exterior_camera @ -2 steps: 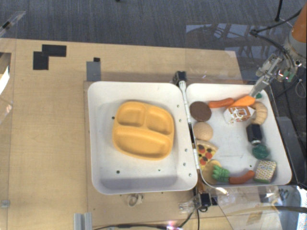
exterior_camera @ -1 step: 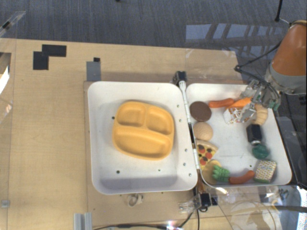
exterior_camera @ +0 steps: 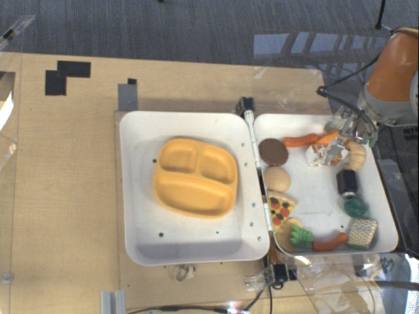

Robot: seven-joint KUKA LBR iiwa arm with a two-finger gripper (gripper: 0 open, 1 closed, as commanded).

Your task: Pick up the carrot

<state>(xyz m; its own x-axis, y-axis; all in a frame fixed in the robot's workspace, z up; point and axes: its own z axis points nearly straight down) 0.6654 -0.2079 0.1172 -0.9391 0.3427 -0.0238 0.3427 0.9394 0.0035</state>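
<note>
Camera view, the slanted look down on both bins: the carrot [exterior_camera: 306,140] lies in the right bin [exterior_camera: 386,201], toward its 12 o'clock edge, a slim orange stick running roughly 9-to-3 o'clock with its pale orange tip toward 3. It looks like moulded toy plastic, so I judge it light, stiff and rather slick, not fragile; a round tapered body like that may roll or squirt out of a pinch. The thicker middle seems the best place to take hold, fingers closing across the long axis.

The gripper [exterior_camera: 342,136] sits at the carrot's 3 o'clock end, just beside or touching the tip, low over a small white and orange item [exterior_camera: 322,154]. How wide it stands cannot be told from this angle, and nothing shows the carrot held. A brown disc [exterior_camera: 273,152] lies near the carrot's 7 o'clock, a black cylinder [exterior_camera: 347,182] at the gripper's 6 o'clock. The left bin [exterior_camera: 131,175] holds a yellow divided plate [exterior_camera: 195,176].
</note>
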